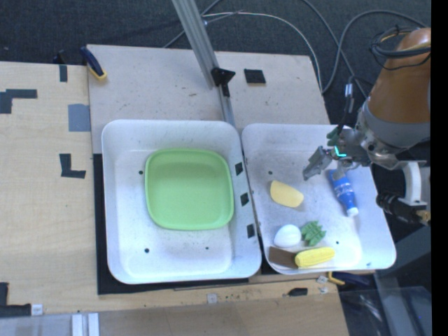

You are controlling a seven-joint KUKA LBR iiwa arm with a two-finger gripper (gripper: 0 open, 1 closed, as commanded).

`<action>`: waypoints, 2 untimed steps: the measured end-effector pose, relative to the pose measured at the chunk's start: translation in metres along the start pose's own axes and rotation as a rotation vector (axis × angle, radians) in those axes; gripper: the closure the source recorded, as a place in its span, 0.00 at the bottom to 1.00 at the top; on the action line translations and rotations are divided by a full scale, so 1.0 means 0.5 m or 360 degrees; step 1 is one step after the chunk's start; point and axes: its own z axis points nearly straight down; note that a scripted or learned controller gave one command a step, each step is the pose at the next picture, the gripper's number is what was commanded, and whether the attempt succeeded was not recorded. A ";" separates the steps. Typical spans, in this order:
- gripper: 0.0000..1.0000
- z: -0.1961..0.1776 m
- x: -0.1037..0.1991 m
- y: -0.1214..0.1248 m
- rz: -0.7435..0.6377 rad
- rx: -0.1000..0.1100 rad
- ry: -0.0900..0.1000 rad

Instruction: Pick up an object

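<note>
Camera view, looking down at a slant.

Worktop (168, 89): pale board bearing two shallow white bins side by side.

Left white bin (119, 187): holds one square light-green plastic plate (189, 189), lying flat near the middle.

Right white bin (280, 145): holds the loose candidates for picking. A blue-and-white tube (343, 193) lies flat toward the right wall. A pale yellow rounded lump (286, 194) lies mid-bin, well apart from the others. Clustered at the near edge: a white egg-shaped piece (287, 236), a small green leafy toy (312, 232) just beside it, and a yellow corn cob toy (314, 257) resting on a brown flat piece (281, 257). The spread probably leaves the lump and the tube easiest to reach.

Grey arm with orange band (399, 82): reaches in from the right, over the right bin's far corner.

Jaws (324, 161): dark fingers point down and leftward, near the tube's upper end. Whether they stand apart or together, I cannot tell; nothing visibly sits between them.
</note>
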 end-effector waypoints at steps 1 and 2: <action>0.00 0.000 0.000 0.000 0.0000 0.0000 0.0000; 0.00 0.131 0.013 0.003 -0.0001 0.0009 0.0002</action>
